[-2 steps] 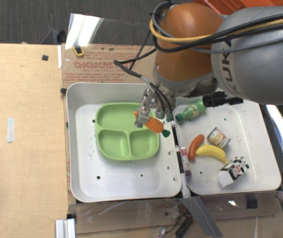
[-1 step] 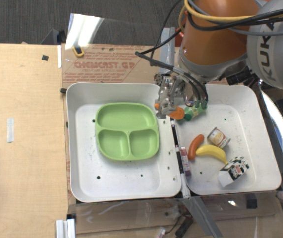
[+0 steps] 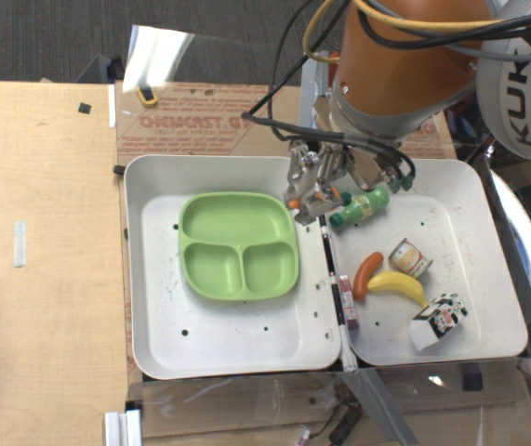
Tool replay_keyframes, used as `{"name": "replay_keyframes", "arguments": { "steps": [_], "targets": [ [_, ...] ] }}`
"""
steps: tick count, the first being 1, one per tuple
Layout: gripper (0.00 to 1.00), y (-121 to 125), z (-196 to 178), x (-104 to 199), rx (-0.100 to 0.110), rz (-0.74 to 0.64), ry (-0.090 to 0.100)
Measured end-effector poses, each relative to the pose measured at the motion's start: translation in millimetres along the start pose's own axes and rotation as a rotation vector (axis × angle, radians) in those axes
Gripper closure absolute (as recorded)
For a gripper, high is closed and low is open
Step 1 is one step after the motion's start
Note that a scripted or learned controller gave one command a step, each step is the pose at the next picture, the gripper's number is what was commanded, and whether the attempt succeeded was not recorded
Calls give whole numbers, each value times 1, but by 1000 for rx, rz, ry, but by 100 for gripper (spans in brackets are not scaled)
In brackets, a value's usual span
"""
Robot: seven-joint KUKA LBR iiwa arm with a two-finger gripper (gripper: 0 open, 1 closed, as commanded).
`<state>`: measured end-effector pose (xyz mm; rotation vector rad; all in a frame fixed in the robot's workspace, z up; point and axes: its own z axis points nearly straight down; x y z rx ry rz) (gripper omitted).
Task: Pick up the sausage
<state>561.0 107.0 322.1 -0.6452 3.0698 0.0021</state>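
So the arm [image 3: 414, 45] comes in from the top right, big orange band right over the back edge of the right bin [image 3: 488, 333]. The wrist points pretty much straight down and the gripper [image 3: 313, 193] hangs over the divider between the two bins, near the back. Honestly can't tell how wide the fingers are, it's just a cluster of metal and cables from this angle, and I don't see anything sitting between them.

The sausage [image 3: 366, 274] is lying in the right bin, on the left side of it, tilted a bit, well in front of the gripper and clear of it. A banana [image 3: 398, 286] is right beside it, touching or nearly so at the sausage's lower end. Just behind the banana there's a small can [image 3: 411, 257], and toward the front right a little milk carton [image 3: 437, 321] with cow spots, lying on its side. A green bottle [image 3: 359, 206] lies near the back of that bin, just beside the gripper on its right.

Left bin [image 3: 153, 342] has a green plate [image 3: 238, 244] with three compartments, flat in the middle. Both bins sit on a tan counter [image 3: 42, 249], with a piece of cardboard [image 3: 200, 119] behind them.
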Motion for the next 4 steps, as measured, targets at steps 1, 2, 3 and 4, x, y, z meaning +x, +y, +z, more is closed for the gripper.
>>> {"name": "replay_keyframes", "arguments": {
  "steps": [1, 2, 3, 4],
  "targets": [
    [100, -43, -120, 15, 0, -240, 0],
    [100, -44, -129, 13, 0, -234, -5],
    [100, -45, -138, 12, 0, -229, -10],
    [100, -46, -147, 10, 0, -225, -16]
  ]
}}
